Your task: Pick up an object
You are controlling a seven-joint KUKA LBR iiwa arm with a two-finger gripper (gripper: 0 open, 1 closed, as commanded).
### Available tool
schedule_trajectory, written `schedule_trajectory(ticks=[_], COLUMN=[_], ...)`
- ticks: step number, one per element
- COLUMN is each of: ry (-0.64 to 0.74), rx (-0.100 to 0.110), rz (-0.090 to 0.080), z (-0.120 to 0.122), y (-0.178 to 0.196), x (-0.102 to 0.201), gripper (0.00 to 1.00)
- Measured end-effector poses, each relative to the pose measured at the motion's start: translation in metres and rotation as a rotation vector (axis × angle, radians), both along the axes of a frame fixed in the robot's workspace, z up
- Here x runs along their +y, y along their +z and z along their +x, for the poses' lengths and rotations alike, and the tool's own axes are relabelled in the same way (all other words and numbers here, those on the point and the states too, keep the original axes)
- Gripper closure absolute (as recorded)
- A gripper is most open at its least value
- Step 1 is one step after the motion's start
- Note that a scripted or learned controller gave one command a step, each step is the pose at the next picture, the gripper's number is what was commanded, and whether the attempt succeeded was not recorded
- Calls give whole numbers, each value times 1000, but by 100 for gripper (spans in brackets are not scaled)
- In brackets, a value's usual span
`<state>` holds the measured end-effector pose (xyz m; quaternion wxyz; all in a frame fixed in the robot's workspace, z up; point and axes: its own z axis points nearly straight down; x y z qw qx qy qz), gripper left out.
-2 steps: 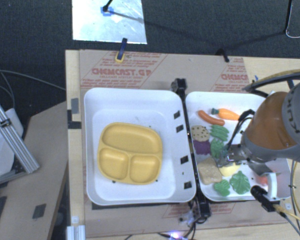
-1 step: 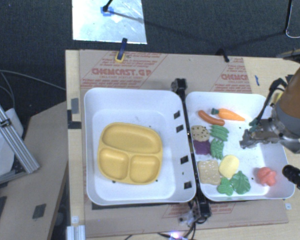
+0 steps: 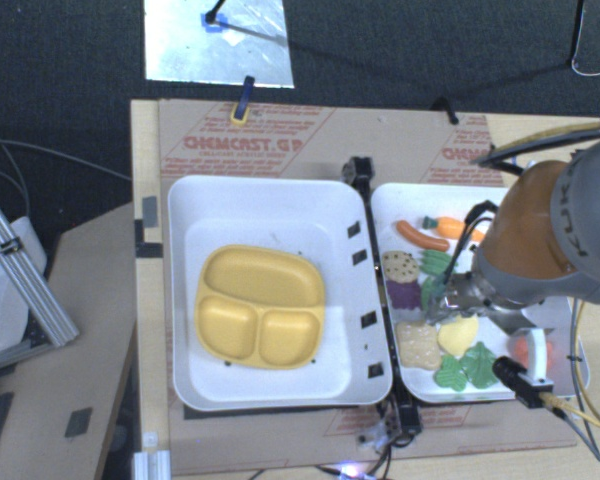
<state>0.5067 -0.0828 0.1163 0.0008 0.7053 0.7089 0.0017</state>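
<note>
While the gripper (image 3: 448,301) hung low in the right bin (image 3: 552,320) among toy foods, its opening impossible to judge, it seemed mid-reach; next it needed to close on the yellow lemon-like piece (image 3: 458,335) just beside it.

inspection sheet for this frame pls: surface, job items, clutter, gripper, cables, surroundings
Surface: bench under printed cardboard, bearing two white bins side by side.
Job's things: right bin holds toy foods: a sausage, cookie, purple piece, yellow piece, green leafy piece.
Clutter: yellow divided tray in the left bin.
Grippers: gripper low over the right bin's foods; finger state hidden by the wrist.
Cables: dark cables at left; thin one top right.
Surroundings: dark floor, metal sheet, aluminium frame.
</note>
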Motion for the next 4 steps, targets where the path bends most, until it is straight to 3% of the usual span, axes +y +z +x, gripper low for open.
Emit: schedule_trajectory(ticks=[1, 2, 3, 4], ry=[-2, 1, -4, 0], rx=[2, 0, 3, 3], rz=[-1, -1, -1, -1], z=[-1, 8, -20, -13], y=[11, 70, 79, 68], x=[-1, 42, 32, 68], gripper=[100, 100, 100, 100])
